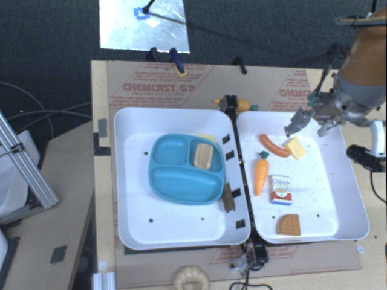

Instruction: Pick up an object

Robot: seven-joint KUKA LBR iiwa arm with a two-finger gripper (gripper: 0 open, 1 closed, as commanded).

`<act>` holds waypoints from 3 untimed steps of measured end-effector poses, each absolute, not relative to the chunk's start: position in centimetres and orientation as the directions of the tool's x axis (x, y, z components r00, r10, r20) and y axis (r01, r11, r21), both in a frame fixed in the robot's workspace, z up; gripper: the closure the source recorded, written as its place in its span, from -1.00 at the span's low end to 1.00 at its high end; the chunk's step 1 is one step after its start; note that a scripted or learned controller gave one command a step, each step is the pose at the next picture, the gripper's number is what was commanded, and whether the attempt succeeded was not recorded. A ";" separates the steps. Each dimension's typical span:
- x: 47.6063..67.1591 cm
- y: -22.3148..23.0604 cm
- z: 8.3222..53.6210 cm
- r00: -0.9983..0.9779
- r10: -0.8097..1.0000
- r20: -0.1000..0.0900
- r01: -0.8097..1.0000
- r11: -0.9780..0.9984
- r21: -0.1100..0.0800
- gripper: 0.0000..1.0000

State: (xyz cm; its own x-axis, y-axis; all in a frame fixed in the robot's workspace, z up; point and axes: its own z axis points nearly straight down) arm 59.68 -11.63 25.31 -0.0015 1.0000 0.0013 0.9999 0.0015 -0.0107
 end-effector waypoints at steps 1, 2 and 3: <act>59.9 -11.6 26.0 -0.003 1.000 0.000 1.000 0.003 0.002 -1.00; 59.9 -12.2 20.1 -0.001 1.000 0.000 1.000 0.001 0.000 -1.00; 59.5 -13.1 15.0 -0.001 1.000 0.000 1.000 0.001 0.000 -1.00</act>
State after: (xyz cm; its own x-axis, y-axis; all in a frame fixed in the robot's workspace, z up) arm 59.51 -13.08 14.96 -0.0013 1.0000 -0.0003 1.0000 0.0013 -0.0001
